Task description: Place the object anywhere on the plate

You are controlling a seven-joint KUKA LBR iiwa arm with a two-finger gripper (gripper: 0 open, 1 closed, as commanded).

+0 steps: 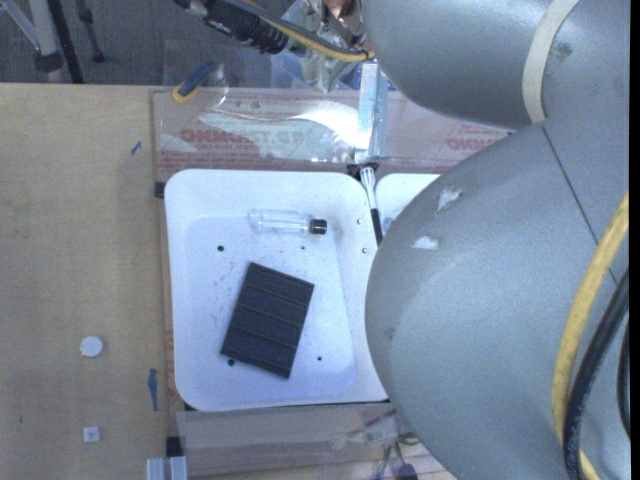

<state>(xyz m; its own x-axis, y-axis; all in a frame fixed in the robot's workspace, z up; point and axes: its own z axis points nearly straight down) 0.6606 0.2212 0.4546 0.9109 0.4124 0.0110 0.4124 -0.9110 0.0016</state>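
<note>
Clear vial (287, 224), black-capped, lies at 12 o'clock in left bin (190, 268), just above dark ribbed plate (267, 319). Tool's state: cannot tell. Best taken across its barrel, then set mid-plate.

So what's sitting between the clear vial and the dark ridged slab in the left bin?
Nothing: in the camera view, just bare white bin floor separates the clear vial from the dark ridged slab; they lie apart.

One fixed camera looks down aslant on the left bin (190, 268), the arm (500, 268) close by on the right.
</note>
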